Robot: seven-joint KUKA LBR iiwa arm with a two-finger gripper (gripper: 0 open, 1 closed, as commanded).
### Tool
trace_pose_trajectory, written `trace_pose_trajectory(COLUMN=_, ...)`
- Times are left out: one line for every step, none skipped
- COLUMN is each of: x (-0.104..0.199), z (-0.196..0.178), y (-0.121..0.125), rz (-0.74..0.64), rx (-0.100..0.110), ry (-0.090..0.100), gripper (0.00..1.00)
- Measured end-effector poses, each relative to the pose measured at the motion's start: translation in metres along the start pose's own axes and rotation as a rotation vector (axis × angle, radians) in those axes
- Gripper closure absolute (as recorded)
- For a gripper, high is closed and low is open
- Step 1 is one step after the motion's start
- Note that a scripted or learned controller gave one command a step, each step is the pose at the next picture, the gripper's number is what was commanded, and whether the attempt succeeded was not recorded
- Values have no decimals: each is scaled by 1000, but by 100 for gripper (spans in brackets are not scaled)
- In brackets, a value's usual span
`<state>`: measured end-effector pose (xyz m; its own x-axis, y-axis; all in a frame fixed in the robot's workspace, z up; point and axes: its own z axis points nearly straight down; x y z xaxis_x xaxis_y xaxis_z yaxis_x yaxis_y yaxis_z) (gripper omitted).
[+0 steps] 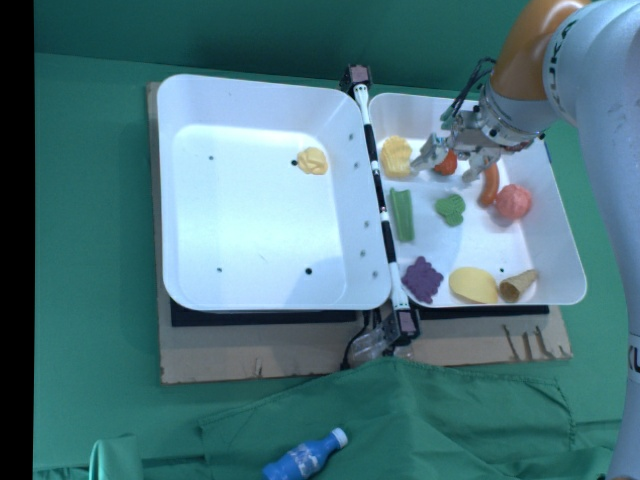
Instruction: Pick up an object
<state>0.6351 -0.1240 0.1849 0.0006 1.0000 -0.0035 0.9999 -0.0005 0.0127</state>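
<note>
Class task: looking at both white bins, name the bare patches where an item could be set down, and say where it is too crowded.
Left bin: bare nearly throughout, apart from the yellow piece near its upper right. Right bin: crowded; the gripper hangs among the toys.

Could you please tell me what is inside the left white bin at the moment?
The left bin holds one small yellow-orange item near its upper right corner. A few dark dots mark the floor. Nothing covers any part of this bin.

You are looking at a robotics lab: a worktop [90,268] draped in green cloth, two white bins [200,118] on cardboard [260,353], toy food.
</note>
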Motion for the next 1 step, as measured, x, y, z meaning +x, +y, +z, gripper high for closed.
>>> trace_pose_trajectory(x=-1, z=-15, y=1, rz=3, rx=-11, ry=-3, gripper=100)
